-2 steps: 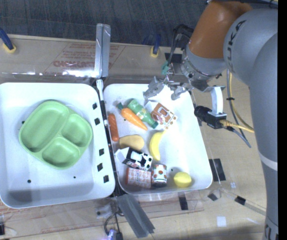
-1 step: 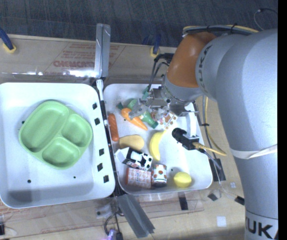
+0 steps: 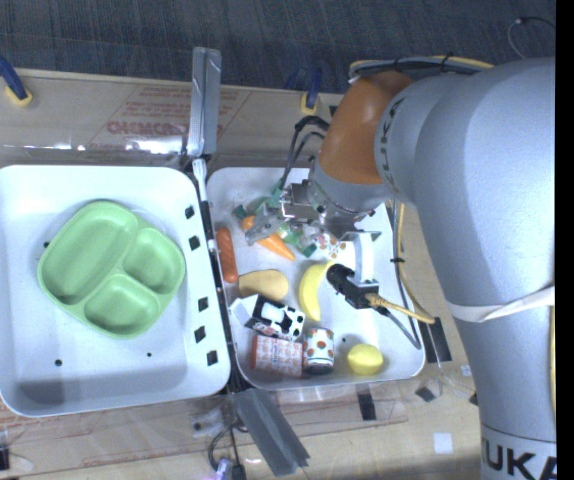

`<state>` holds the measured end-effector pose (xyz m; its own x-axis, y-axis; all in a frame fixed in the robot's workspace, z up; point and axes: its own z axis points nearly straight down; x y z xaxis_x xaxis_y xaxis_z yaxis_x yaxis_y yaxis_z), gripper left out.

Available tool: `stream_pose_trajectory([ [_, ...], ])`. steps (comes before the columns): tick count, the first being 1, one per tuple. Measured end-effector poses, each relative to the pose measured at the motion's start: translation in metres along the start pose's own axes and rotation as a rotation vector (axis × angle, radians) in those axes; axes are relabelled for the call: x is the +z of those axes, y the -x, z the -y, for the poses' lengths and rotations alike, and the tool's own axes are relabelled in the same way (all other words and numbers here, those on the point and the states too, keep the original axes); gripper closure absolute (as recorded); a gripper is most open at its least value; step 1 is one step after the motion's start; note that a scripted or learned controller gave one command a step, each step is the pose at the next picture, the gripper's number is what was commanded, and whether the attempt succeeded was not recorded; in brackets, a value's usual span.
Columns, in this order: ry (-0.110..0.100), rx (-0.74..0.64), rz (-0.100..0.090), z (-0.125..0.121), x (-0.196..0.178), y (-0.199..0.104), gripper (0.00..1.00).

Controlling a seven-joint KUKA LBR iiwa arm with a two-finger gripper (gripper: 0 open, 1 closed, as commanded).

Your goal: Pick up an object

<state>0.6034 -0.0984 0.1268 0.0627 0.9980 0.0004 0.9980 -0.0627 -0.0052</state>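
No object is lifted yet, as far as I can judge: the carrot (image 3: 226, 253), banana (image 3: 311, 290), lemon (image 3: 365, 358) and tin can (image 3: 277, 356) all lie in the right bin (image 3: 404, 366), mid-frame. The gripper (image 3: 302, 211) is low over the bin's upper clutter; I cannot tell its state. The green plate (image 3: 113, 267) sits in the left bin (image 3: 17, 388)

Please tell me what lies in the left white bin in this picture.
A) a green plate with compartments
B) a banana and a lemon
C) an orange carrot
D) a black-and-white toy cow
A: the green plate with compartments sits alone in the left bin, while the banana, lemon, carrot and toy cow all lie in the right bin.
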Motion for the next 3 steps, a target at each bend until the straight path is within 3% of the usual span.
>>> stream_pose_trajectory([
  [1, -0.002, 0.134, -0.001, -0.0021, 0.0354, 0.0078, 0.00],
  [2, -0.002, -0.006, -0.002, 0.0016, 0.0354, 0.0122, 0.00],
  [3, -0.004, -0.010, -0.002, 0.0017, 0.0256, 0.0119, 1.00],
])
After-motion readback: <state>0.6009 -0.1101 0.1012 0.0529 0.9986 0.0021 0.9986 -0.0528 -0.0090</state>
